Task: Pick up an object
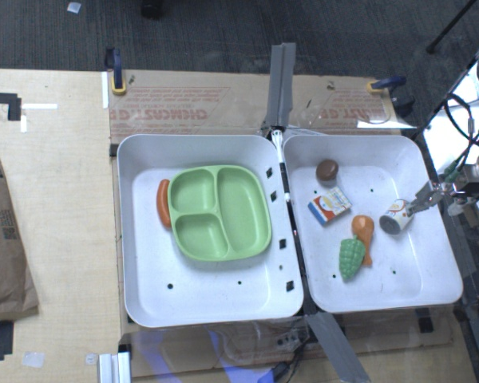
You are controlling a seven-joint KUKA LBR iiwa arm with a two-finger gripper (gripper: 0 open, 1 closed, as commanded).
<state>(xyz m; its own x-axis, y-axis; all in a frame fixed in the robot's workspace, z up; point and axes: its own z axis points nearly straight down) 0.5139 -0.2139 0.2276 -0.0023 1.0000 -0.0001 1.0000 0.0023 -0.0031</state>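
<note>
A robotics lab or test workspace, seen from above. A pale wooden bench (56, 294) carries two shallow white bins (136, 294) set side by side, their shared edge held by clips and a grey bar (281, 86). A flattened cardboard sheet (191, 106) lies beneath the bins, fixed by clamps (116, 74) at its corners. Black and white tape marks (8, 106) sit on the bench well to the left of the gripper (419, 204), which enters at the right bin's far right side. Toy food items and a green divided plate (221, 211) lie in the bins, all to the gripper's left. Dark carpet (184, 14) lies beyond the bench, and cables (463, 118) hang just above the gripper.
</note>
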